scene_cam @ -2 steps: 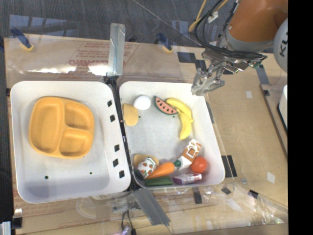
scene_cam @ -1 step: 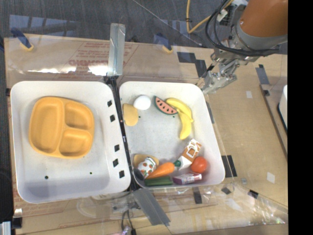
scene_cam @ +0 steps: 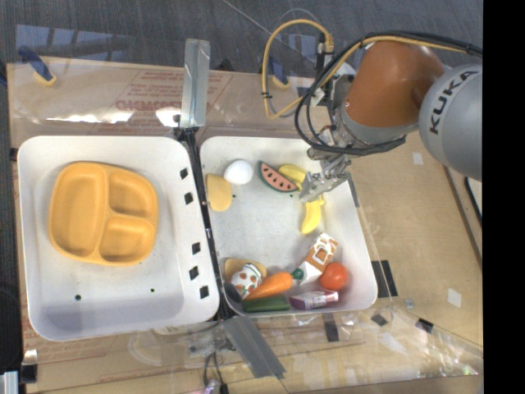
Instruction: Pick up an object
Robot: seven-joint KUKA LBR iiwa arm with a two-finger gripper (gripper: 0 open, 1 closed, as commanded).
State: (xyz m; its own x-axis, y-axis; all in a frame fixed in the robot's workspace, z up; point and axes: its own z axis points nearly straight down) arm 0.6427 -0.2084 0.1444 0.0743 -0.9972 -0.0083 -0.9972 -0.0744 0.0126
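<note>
From the camera view, the claw hangs low over the far right part of the right bin, its tips just above the upper end of the banana. How wide it stands cannot be told from this slant, and nothing shows held in it.

The banana is the likeliest thing to pick: it lies near the bin's right wall, with a watermelon slice and a small yellow piece just to the left of the claw. A white egg and a pale yellow chip sit further left, well apart from it. Along the near wall a carrot, a tomato, a small carton and other toys are crowded together. The left bin holds an orange divided tray.

The risks, as I judge them: the banana is curved and smooth, so a grip at its tip could slip off or flick it aside. The closeness of the bin wall could also block one side of the claw, and the watermelon slice could be nudged.
</note>
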